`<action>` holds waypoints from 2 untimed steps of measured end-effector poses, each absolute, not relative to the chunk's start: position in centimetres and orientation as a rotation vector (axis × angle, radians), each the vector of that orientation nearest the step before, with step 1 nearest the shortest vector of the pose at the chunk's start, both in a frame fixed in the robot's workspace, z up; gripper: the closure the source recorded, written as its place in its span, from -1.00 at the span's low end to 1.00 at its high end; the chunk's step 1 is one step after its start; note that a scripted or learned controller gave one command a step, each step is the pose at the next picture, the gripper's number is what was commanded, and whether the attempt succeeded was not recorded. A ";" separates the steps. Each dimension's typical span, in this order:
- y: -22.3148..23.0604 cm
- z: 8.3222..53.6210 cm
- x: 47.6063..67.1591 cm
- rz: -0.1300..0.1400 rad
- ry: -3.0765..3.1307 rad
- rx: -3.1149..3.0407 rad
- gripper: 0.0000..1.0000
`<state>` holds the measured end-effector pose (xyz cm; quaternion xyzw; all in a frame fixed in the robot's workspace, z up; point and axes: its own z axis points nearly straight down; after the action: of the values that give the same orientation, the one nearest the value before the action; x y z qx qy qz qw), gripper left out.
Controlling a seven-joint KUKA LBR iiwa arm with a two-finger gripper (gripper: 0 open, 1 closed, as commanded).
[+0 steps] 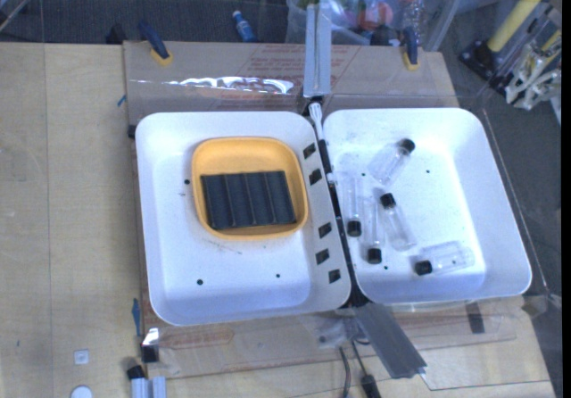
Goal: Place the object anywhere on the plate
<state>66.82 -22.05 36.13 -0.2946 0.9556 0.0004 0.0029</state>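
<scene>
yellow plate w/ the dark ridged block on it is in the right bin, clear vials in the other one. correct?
No. The camera view shows the yellow plate with the dark ridged block in the left bin; the clear vials lie in the right bin.

A dark ridged block (248,199) covers most of the plate (207,158); its rim seems bare.
</scene>
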 end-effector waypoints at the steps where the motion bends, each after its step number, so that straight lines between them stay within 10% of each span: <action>1: -22.1 43.6 66.8 -0.006 2.849 -1.298 1.00; 2: -22.1 43.7 64.9 0.002 2.633 -1.705 1.00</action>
<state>64.89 -22.08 43.70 -0.5435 0.8394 0.0008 0.0022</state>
